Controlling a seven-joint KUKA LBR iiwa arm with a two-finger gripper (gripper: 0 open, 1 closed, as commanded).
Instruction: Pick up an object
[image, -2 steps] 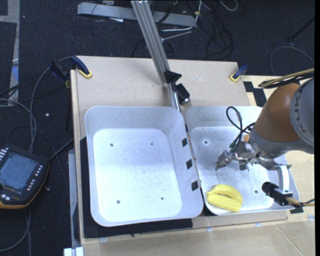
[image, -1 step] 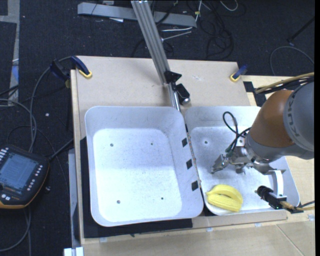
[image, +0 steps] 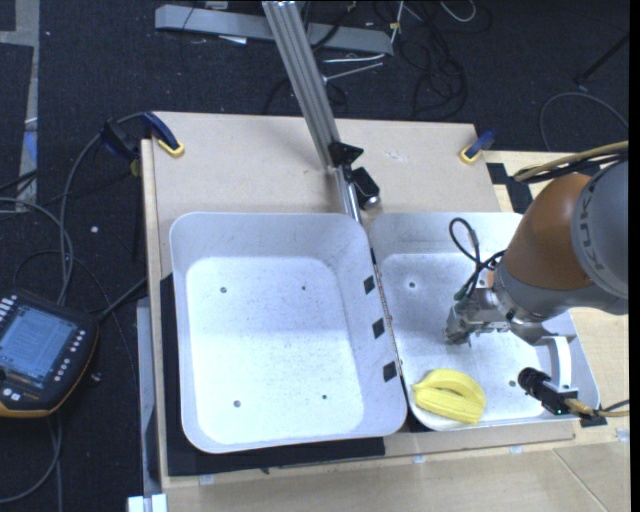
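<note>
A yellow banana-shaped object (image: 450, 394) lies at the front left corner of the right bin (image: 420, 270). My gripper (image: 459, 334) hangs low over the middle of that bin, just behind and slightly right of the yellow object, apart from it. Nothing shows between the gripper and the bin floor. The grey arm with its orange band (image: 550, 240) reaches in from the right and covers the bin's right part.
The left bin (image: 270, 330) sits beside the right one, sharing a raised middle wall (image: 380, 320). A slanted metal rail (image: 310, 90) crosses above the back of the bench. A handheld pendant (image: 35, 345) lies on the floor at left.
</note>
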